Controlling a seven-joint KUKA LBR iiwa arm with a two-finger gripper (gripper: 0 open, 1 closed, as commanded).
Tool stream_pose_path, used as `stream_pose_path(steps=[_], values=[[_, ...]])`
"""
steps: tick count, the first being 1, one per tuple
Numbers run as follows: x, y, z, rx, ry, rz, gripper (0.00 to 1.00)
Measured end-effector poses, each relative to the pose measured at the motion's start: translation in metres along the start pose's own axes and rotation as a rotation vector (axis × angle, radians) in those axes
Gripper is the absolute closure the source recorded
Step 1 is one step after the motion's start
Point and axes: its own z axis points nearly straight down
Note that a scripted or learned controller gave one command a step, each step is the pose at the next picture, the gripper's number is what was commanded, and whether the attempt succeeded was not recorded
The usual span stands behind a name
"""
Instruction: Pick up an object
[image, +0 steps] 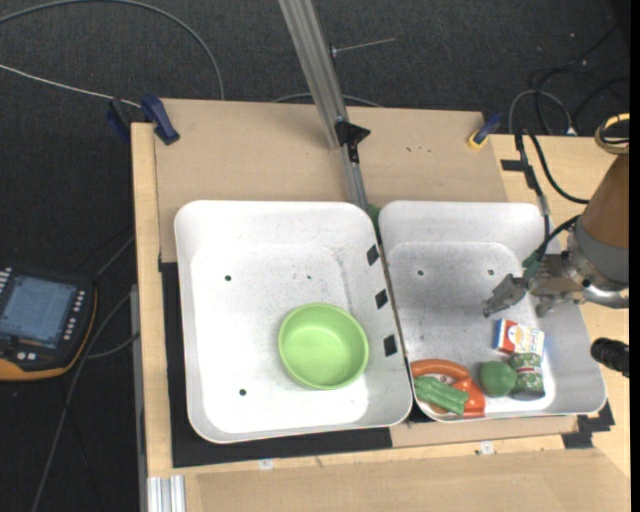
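Note:
In the right bin (440, 240), near its front right corner, lie a small white, red and blue carton (518, 337), a round green object (495, 377), a small green-labelled can (529, 376) and an orange piece with a green vegetable on it (441, 386). My gripper (522, 304) hangs over the bin's right side, just above the carton. It is open, with one grey finger (500, 298) splayed to the left and nothing between the fingers. A light green bowl (322, 346) sits in the left bin (230, 240).
The two bins meet at a ridge with black clips (381, 298). A metal pole (322, 70) slants in from the top to the bins' back edge. Cables run along the right by the arm (608, 230). A handheld control pendant (40, 318) lies off the bench at left.

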Motion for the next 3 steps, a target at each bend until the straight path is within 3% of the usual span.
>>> stream_pose_path(steps=[2,3], values=[[0.009,0.002,0.090,-0.009,-0.004,0.001,0.00],[0.008,0.003,0.078,-0.014,-0.005,0.001,1.00]])
